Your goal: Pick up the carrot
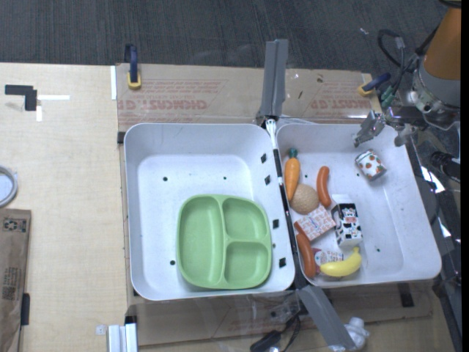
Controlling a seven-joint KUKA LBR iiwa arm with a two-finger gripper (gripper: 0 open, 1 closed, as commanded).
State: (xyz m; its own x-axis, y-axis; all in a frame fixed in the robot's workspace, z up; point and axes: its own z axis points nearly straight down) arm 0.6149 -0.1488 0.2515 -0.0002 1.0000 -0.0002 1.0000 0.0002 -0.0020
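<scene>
My end effector [368, 128] hovers at the right bin's [410, 270] far edge, grip state unclear; carrot [292, 176] lies untouched.

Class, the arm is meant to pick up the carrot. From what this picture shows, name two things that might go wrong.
1. The carrot lies tight against the right bin's left wall, leaving little room beside it for a grasp.
2. A round brown item touches the carrot's lower end and a sausage lies close by, so a slightly misplaced grasp might catch those instead. The gripper sits near the bin's far corner, well away.
</scene>
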